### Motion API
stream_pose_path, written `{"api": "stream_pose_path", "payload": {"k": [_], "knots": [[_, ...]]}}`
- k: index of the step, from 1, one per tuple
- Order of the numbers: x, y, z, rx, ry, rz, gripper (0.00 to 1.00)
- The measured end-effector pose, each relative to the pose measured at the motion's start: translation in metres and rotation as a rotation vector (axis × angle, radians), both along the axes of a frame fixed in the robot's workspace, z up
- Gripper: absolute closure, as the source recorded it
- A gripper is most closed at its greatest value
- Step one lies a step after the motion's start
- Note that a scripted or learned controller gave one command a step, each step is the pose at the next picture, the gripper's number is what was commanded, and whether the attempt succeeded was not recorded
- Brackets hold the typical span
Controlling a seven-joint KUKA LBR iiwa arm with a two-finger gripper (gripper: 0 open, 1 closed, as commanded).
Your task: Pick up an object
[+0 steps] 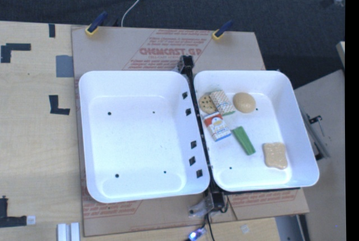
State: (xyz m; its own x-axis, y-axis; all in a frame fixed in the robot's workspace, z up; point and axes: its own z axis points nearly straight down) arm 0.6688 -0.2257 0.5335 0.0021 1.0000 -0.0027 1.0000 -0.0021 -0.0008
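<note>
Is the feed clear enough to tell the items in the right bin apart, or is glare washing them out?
Camera view: soft overall, small print unreadable; even light, no glare on the right bin; green block, round bun and cookie stay distinct.

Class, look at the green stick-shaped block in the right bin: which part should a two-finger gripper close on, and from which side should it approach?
Grip the green block at its middle, across its narrow width, coming straight down from above. It lies flat and slanted on the right bin floor, with open floor along both long sides, though the red and white packet sits near its upper end.
</note>
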Motion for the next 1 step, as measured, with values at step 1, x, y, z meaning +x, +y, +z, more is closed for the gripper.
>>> {"api": "stream_pose_path", "payload": {"k": [1], "knots": [[0.0008,0.0556,0.0009,0.003,-0.001,0.008,1.0]]}}
